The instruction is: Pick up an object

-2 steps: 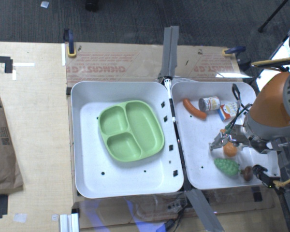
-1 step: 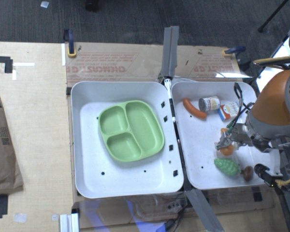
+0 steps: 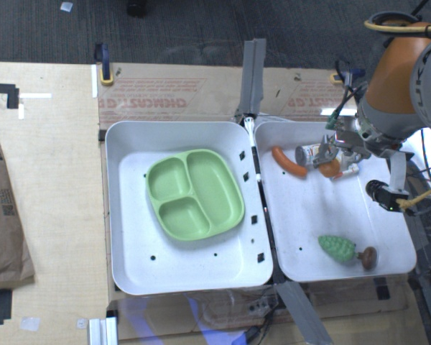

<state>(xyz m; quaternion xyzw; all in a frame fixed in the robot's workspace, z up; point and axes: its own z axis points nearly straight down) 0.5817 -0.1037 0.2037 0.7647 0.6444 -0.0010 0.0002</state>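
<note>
Camera view: the arm (image 3: 399, 77) comes in from three o'clock and its gripper (image 3: 335, 153) hangs low over the right bin (image 3: 323, 214), toward that bin's twelve o'clock edge. Whether the claw is open or closed I cannot tell; its tips are lost among the things below it. There lie a small silver can (image 3: 307, 154), an orange sausage-like piece (image 3: 289, 162) at the can's nine o'clock, and another orange bit (image 3: 331, 168) just under the gripper. A green ridged toy (image 3: 337, 248) with a brown end (image 3: 367, 256) rests at the bin's five o'clock. The left bin (image 3: 129, 214) holds a green divided plate (image 3: 195, 193). I judge the step to be the reach and grasp at the can cluster; next, a firm closing and a straight lift.
</note>
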